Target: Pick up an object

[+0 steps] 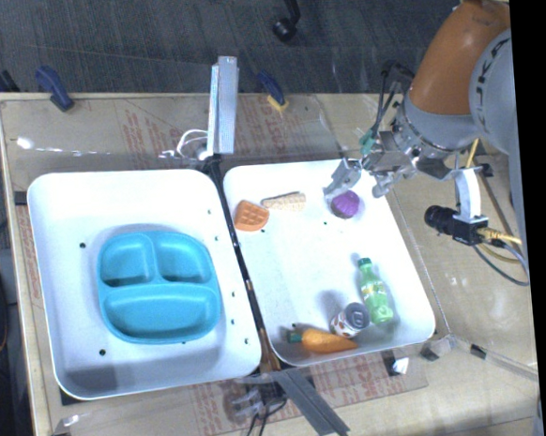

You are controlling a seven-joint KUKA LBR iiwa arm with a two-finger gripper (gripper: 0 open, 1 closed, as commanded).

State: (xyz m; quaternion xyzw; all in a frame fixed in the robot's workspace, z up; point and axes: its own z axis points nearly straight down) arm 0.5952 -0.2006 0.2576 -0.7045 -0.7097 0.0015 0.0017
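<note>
Bench (107, 141): two shallow white bins are carried side by side, seen from above at a slant.
Left bin (56, 276): a blue divided tray (158, 285) is laid near its middle, with two small compartments at the far side and one long one at the near side.
Right bin (296, 267): several small things are scattered along its far and near edges.
Far edge of right bin: an orange wedge-shaped piece (250, 215) is placed by the far left corner, a pale stick-shaped piece (283, 200) just beside it, and a purple ball (346, 205) toward the far right corner.
Near edge of right bin: a carrot (324, 341) is laid flat, a small can (350, 320) is touching it, and a green bottle (374, 295) is laid beside the can, toward the near right corner.
Arm (449, 67): it is reached in over the bin's far right corner.
Gripper (362, 179): it is held spread apart just above the purple ball, with nothing seen between the fingers.
</note>
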